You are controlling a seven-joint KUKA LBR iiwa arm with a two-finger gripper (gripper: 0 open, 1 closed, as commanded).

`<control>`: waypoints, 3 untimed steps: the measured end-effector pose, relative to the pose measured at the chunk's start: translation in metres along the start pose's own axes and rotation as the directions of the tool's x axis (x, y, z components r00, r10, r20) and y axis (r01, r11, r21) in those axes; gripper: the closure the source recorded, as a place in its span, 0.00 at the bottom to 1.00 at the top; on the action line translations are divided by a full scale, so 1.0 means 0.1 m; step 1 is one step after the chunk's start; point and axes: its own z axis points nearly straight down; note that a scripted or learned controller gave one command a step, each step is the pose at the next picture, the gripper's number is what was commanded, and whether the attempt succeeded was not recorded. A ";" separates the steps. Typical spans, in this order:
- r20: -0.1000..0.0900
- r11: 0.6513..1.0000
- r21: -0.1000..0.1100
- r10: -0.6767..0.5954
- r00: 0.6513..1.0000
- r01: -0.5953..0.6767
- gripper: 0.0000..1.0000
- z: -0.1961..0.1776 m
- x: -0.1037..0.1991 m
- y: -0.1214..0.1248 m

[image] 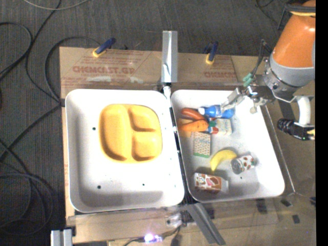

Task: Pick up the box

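The box (pixel 210 182), brown and red with a pale label end, lies flat near the front edge of the right bin (pixel 273 181). It touches nothing; the banana (pixel 223 158) sits just behind it and the small can (pixel 243 164) with a red-and-white pattern lies behind and to its right.

Further back, a pale checked packet (pixel 202 144) lies beside the banana's left end. Behind that, a cluster sits against the back-left part of the bin: a carrot (pixel 193 126), a red-orange item (pixel 192 114) just behind it, a small white carton (pixel 222 126), and a blue-and-white bottle (pixel 215 110) lying on its side.

The gripper (pixel 229 103) is low over the back of the right bin, its tip at or just above the blue bottle, well apart from the box. Finger spacing: cannot tell from this view. The arm (pixel 292 50) enters from the right, orange band uppermost.

The left bin (pixel 82 188) holds a yellow divided tray (pixel 131 132), roughly centred. Both bins rest on a cardboard sheet (pixel 118 68) fixed with two clamps (pixel 103 47).
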 end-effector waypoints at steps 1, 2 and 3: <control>-0.001 0.999 0.002 -0.034 0.999 0.034 0.00 1.26 -0.20 -0.11; 0.009 0.995 -0.013 -0.099 0.995 0.099 0.00 1.79 -0.32 0.39; 0.005 0.995 -0.017 -0.101 0.995 0.101 1.00 1.67 -0.30 0.41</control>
